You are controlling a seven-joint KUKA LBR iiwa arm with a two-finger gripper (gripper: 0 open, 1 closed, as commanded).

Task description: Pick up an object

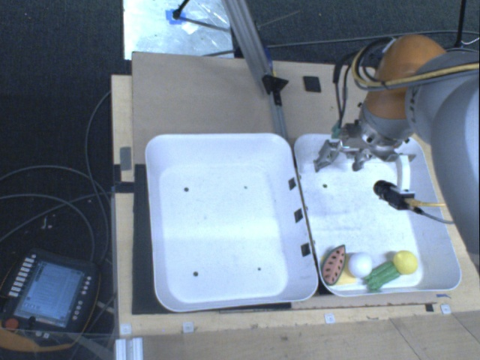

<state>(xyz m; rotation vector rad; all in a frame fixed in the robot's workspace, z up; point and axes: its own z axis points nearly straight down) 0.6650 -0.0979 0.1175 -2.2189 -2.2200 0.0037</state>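
Note:
Several small toys lie along the near edge of the right bin [439, 223]: a watermelon-slice piece [334, 262], a white ball [360, 264], a green piece [382, 274] and a yellow ball [406, 262]. My gripper [340, 162] hangs over the far end of that same bin, well away from the toys. Its two fingers [323, 161] are spread and it is open, with nothing between them.
The left bin [161, 201] stands beside the right one, their rims meeting at a row of black clips [298, 214]. A black sensor with a yellow cable [390, 193] juts from the wrist over the right bin. A slanted metal pole [251, 43] rises behind the bins.

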